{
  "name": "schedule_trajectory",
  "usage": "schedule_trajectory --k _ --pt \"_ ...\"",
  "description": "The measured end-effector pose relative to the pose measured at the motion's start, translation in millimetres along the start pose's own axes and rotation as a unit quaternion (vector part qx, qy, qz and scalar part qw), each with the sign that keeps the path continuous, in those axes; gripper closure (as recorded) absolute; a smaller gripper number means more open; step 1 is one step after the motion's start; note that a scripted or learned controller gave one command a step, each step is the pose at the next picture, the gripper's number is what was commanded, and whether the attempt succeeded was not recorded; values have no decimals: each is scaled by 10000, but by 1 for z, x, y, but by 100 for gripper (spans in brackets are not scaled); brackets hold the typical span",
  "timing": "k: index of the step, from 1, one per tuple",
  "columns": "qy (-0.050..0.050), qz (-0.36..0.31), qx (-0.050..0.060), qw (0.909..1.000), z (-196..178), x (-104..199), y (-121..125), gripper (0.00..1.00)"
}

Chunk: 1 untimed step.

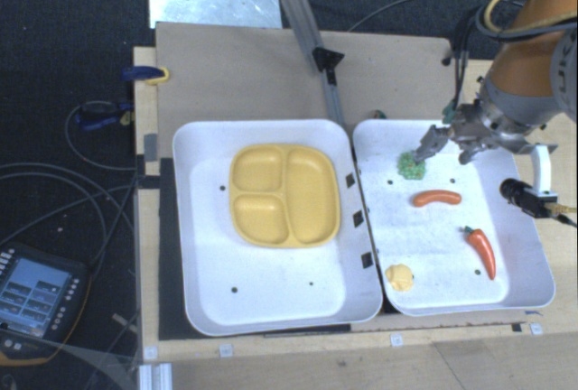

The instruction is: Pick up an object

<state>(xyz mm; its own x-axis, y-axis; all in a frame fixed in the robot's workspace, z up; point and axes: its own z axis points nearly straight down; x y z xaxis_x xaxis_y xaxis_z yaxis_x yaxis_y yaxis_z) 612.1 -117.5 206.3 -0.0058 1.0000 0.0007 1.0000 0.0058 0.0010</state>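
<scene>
The bench point(235, 72) carries two white bins. The left bin point(203, 271) holds a yellow divided plate point(282, 195). Over the right bin point(524, 280), the gripper point(450, 147) hangs with its fingers spread, pinching nothing. A green broccoli piece point(412, 165) lies just beside its left fingertip. Near it rests an orange sausage point(437, 198), then a red chili pepper point(481, 251), and a small yellow lump point(399, 276) by the bin's front-left corner.

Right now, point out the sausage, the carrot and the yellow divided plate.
sausage point(437, 198): camera view, middle of its length, in the right bin.
carrot point(481, 251): camera view, its orange body, below the green top.
yellow divided plate point(260, 217): camera view, floor of its lower-left compartment, in the left bin.
</scene>
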Motion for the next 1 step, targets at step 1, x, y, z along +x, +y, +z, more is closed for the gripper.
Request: schedule_trajectory --k 1 --pt "1 6 -1 10000 0 0 0 0"
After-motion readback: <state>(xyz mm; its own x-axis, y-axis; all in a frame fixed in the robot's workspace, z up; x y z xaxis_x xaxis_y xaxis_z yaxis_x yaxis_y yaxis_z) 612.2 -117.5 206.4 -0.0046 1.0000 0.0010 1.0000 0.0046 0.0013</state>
